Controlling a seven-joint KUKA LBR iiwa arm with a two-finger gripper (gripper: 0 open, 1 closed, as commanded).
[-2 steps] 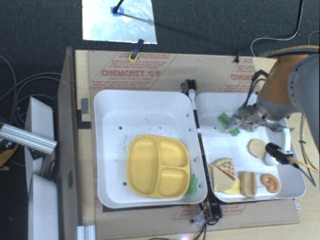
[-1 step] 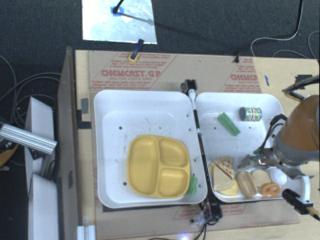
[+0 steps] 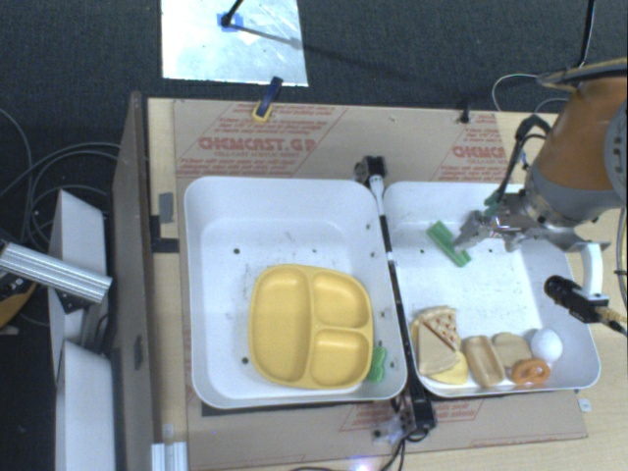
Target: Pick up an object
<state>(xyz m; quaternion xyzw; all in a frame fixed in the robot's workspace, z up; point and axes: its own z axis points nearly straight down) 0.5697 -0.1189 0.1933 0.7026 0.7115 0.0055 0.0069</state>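
One thing is lying within easy reach of the gripper (image 3: 477, 229) you are guiding, and it is the green block (image 3: 448, 243), sitting flat on the floor of the right bin (image 3: 510, 281) just beyond the gripper's tip, on the side away from the arm. The gripper is hovering low over that bin, and from this slant you cannot tell whether it is open or closed, nor whether it is touching the block; nothing is visibly held. The block is lying slantwise, so you are probably wanting to turn the wrist until the closing direction crosses its narrow width, then centre over its middle before coming straight down. Bare bin floor is surrounding the block on all sides, which is giving you room to descend without nudging anything. Farther out from the gripper, toward the bin's near rim, a wedge sandwich (image 3: 439, 337), a bread roll (image 3: 481, 358), an orange pretzel (image 3: 531, 371) and a white egg (image 3: 546, 344) are crowding together; they are looking like harder picks, being packed close and rounded. Farthest off, past the divider in the left bin (image 3: 221, 224), a yellow divided plate (image 3: 311, 325) is resting, too broad and flat to suit this grasp.
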